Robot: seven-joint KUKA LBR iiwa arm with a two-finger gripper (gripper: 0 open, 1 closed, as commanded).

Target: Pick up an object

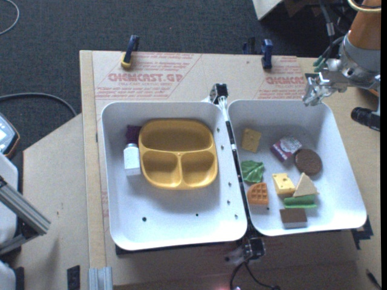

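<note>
Your grey arm with the orange band point(367, 17) hangs above the far right corner of the right-hand shallow white bin point(344, 162), so you're at the approach step; I cannot tell the state of its two-finger gripper point(314, 95). The toy foods lie below: a brown round cookie point(308, 161), a green leaf point(252, 171), a small orange waffle point(258, 194). Next you need to descend over one; the plywood bench point(91, 132) stands on dark carpet point(60, 17).
</note>
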